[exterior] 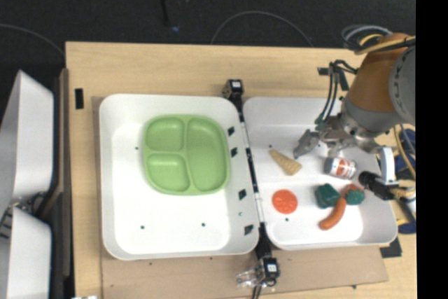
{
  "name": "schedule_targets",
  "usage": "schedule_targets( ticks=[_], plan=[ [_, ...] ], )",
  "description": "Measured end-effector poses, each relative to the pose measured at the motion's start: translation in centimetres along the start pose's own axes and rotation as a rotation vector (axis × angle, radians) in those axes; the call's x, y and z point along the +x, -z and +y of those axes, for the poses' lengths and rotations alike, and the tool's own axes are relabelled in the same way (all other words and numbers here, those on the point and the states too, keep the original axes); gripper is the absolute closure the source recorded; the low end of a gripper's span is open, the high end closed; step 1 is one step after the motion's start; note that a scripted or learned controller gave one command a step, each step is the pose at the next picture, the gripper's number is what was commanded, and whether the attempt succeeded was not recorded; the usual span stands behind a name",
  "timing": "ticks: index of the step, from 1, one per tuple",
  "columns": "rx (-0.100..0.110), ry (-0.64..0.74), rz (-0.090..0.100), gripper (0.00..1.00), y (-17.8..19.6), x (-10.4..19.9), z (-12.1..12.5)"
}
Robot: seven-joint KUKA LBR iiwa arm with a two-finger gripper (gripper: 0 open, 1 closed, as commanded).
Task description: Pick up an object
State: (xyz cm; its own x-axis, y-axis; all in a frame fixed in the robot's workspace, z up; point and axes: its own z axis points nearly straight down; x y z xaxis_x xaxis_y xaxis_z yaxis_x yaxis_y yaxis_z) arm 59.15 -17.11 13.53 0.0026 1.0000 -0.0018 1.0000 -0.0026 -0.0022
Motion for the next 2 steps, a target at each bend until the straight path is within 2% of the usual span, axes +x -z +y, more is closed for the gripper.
schedule_targets(
  ticks=[1, 2],
  plan=[
    [-0.001, -0.002, 0.0, 0.0, -3.6, -0.1, 0.0],
    [-0.007, -0.004, -0.001, 1.0, -2.3, -0.2, 0.1]
  ],
)
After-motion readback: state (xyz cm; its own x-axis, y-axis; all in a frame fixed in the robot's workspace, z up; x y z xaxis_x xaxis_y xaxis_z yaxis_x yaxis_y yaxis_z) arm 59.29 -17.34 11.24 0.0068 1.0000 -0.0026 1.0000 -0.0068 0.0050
